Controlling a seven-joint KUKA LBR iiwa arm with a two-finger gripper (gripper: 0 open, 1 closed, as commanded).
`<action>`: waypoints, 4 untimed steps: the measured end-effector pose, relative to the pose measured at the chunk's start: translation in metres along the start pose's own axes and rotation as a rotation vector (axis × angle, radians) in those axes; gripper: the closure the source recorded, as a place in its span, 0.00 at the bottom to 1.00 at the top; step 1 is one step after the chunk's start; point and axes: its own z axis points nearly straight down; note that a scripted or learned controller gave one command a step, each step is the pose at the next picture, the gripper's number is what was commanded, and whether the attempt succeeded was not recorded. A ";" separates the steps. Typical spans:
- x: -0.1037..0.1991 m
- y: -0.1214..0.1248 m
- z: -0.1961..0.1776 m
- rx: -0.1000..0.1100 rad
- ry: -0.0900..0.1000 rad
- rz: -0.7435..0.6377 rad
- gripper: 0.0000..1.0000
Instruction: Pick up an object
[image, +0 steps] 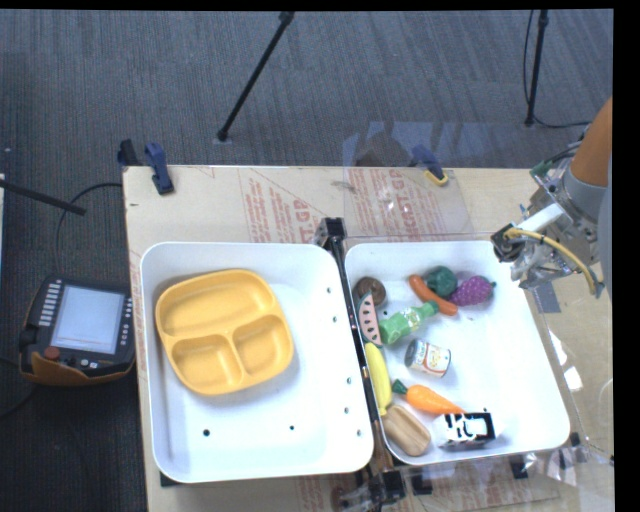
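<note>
The right bin holds several toy foods: purple grapes, a dark green vegetable, an orange carrot, a green bottle, a small white carton, a yellow banana, a second carrot, a tan bread roll, a black-and-white box and a watermelon slice. My gripper hangs at the bin's upper right corner, above its rim, to the right of the grapes. Nothing shows between its fingers.
A yellow divided plate lies in the left bin. Blue clamps sit on the bench's far edge. A teach pendant rests on the floor at the left. Tripod legs stand behind the bench.
</note>
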 end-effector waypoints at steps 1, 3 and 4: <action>0.034 -0.070 0.008 0.007 0.000 -0.011 1.00; -0.023 -0.203 0.041 0.008 -0.011 0.141 1.00; -0.018 -0.155 0.012 0.001 -0.001 0.158 1.00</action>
